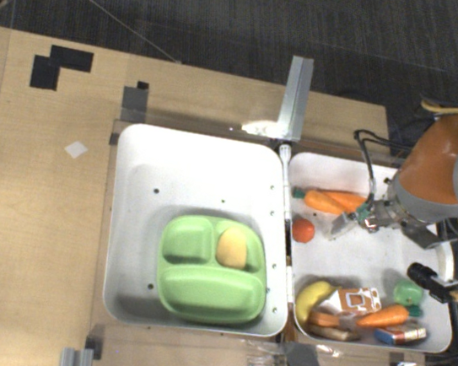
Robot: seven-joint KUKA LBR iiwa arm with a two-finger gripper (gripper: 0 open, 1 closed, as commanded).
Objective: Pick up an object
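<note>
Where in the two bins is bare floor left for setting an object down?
Left bin: bare floor above and left of the green tray. Right bin: a bare patch mid-floor between the carrot and the crowded pile along its near edge.

Pale wooden bench [27,224], two white bins side by side, left bin [136,207], right bin [369,271]
</note>
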